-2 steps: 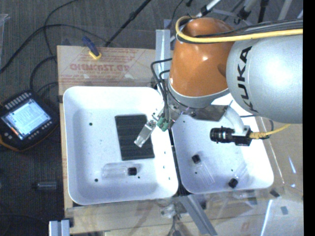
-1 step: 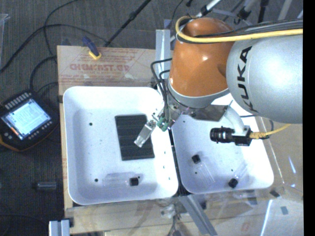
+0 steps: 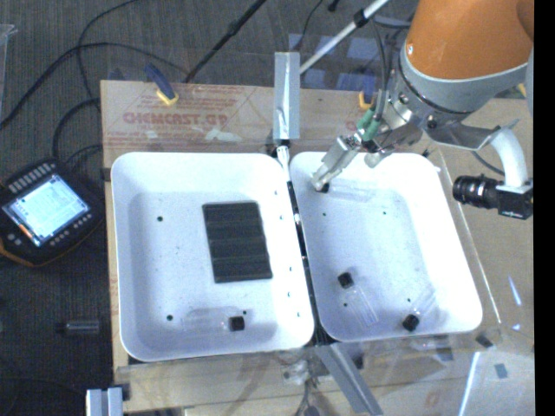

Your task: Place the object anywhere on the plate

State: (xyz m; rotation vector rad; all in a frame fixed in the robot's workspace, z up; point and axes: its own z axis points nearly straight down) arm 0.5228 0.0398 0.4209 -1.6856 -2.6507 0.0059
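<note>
A black ribbed rectangular plate (image 3: 236, 241) lies flat in the middle of the left bin (image 3: 130, 232). In the right bin (image 3: 451, 241), one small black object (image 3: 344, 279) sits left of centre and another (image 3: 410, 322) lies near the front right corner. A third small black piece (image 3: 235, 323) rests in the left bin, in front of the plate. My gripper (image 3: 320, 182) points down and left over the right bin's back left corner, far from all three pieces. Nothing shows at its tip.
The raised rims between the bins (image 3: 295, 232) run just left of the gripper. Faint clear items lie near the right bin's front (image 3: 360, 306). A black camera (image 3: 490, 193) sits to the right, and a handheld pendant (image 3: 43, 208) lies off the bench at left.
</note>
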